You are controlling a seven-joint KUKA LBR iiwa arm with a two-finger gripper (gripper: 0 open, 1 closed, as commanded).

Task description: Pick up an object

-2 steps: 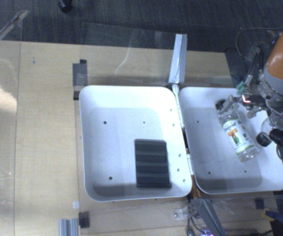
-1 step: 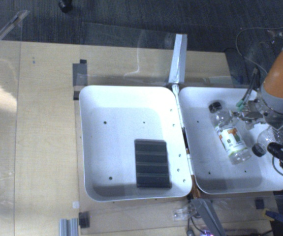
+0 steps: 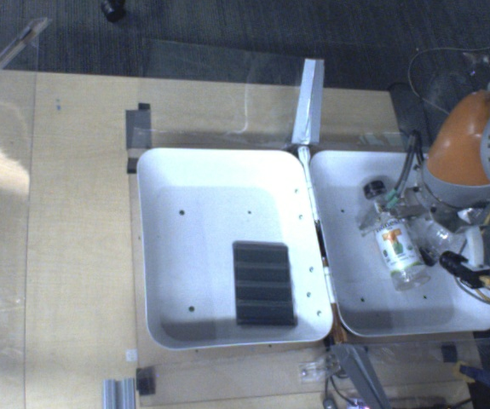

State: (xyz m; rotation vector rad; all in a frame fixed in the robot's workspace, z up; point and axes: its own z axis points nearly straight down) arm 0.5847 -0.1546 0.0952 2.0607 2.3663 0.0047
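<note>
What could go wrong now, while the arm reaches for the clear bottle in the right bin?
1. The bottle is clear, round and lying on its side, so it may roll or slip away when touched.
2. The arm's cables hang low by the bottle and could snag it or push it.
3. The arm covers part of the right bin, so the gripper may close off-centre unnoticed.

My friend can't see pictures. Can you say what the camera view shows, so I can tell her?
A robot arm reaches from the right over the right bin, where a clear bottle lies under its wrist. A ridged black block lies in the left bin. Both white bins sit on a wooden bench.
</note>
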